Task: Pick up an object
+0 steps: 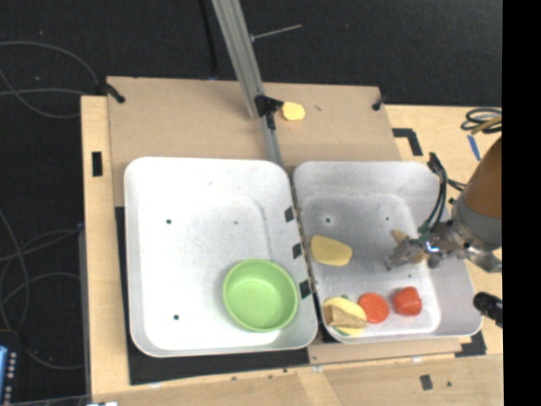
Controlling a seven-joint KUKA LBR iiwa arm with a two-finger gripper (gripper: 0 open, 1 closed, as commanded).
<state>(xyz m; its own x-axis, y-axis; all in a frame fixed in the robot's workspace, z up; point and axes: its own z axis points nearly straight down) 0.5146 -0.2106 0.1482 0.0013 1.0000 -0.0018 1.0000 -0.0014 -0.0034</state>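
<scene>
In the right bin (338, 180), near its front wall, lie a yellow piece (347, 314), a tomato (373, 307) and a red piece (407, 300); a yellow lump (330, 250) lies behind. The gripper (408, 250) hovers above them, and I cannot tell its state. It may descend between objects and catch nothing. The left bin (182, 201) holds a green bowl (260, 294), on a brown bench (186, 117)

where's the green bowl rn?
The green bowl sits in the left bin, at its near right corner, just across the divider from the yellow item in the right bin.
</scene>
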